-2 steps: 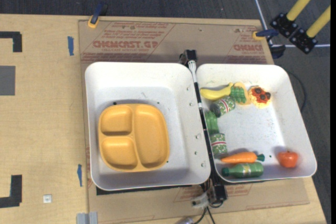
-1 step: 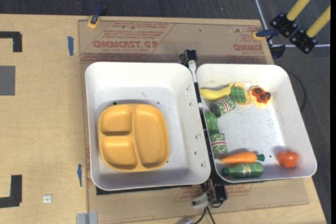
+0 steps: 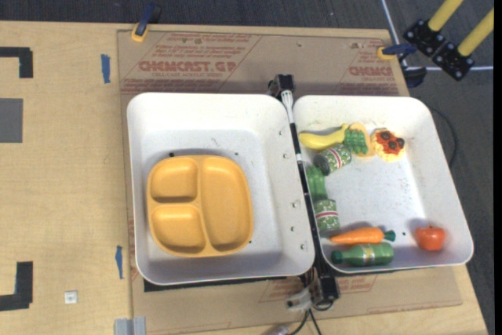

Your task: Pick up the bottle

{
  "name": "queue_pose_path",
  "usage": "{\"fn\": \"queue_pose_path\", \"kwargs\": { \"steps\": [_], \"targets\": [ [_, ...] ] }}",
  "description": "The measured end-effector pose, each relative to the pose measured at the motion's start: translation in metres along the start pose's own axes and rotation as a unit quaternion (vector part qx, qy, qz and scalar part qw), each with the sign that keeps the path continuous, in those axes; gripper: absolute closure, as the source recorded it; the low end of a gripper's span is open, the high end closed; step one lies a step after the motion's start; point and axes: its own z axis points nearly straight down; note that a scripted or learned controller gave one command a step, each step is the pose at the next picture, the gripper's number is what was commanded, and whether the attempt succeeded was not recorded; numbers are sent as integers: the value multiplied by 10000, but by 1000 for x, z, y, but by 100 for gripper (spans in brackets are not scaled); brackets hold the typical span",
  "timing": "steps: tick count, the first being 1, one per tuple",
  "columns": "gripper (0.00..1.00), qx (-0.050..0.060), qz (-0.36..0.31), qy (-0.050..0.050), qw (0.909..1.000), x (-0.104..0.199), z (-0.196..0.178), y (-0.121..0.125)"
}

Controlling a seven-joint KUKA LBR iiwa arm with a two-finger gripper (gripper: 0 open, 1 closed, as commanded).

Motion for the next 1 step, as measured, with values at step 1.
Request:
{"fn": "queue_pose_path", "kwargs": {
  "steps": [1],
  "targets": [
    [100, -22, -2, -24, 10000, 0, -11, 1]
  ]
}}
